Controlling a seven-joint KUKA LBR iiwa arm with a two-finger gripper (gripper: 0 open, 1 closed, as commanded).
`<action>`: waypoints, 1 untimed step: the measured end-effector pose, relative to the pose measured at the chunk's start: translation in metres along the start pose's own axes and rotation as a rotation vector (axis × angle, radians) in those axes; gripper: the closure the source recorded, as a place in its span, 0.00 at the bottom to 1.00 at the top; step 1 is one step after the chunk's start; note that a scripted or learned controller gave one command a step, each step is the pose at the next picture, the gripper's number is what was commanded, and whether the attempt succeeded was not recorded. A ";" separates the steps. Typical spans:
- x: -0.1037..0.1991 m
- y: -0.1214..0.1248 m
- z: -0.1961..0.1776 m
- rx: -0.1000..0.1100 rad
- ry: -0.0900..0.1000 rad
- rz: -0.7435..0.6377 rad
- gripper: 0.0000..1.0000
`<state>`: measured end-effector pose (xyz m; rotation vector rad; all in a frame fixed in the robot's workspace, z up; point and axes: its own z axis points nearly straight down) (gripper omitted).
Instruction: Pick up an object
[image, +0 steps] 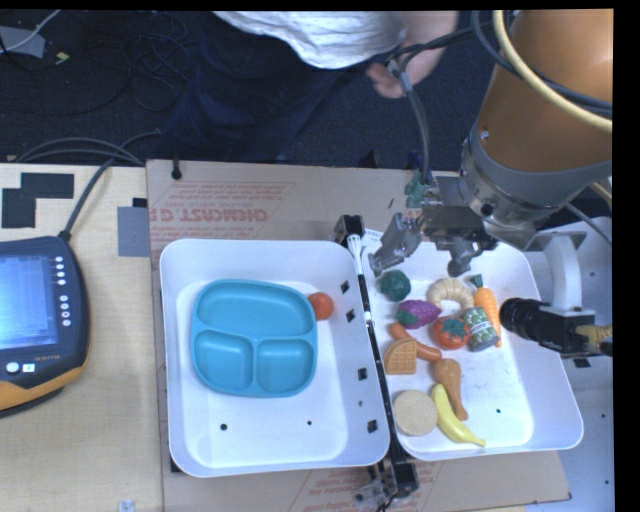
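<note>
So the arm (545, 110) comes in from about 2 o'clock and its claw (425, 258) hangs over the top end of the right bin (545, 420), up around 12 o'clock of that bin. The two fingers are spread apart with nothing between them; one finger (388, 250) sits near the divider between the bins and the other (462, 262) is more toward the middle. Right under the gap, a dark green ball-ish thing (396, 284) lies in the bin, just at 6 o'clock from the left finger. The rest of the toy food is piled below that: a purple eggplant (418, 312), a pale bagel ring (450, 292), a carrot (486, 300), a tomato (448, 333), a green can (480, 327), a waffle (401, 356), a drumstick (450, 382), a round cracker (414, 411) and a banana (458, 427) down at 6 o'clock. The left bin (200, 440) holds a blue divided plate (255, 337), with a small orange ball (320, 305) touching the plate's 2 o'clock corner. Off at 9 o'clock on the bench (110, 420) there's a tablet controller (35, 320).
</note>
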<state>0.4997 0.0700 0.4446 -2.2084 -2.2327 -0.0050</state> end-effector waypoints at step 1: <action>-0.003 0.002 -0.006 0.008 -0.005 0.004 1.00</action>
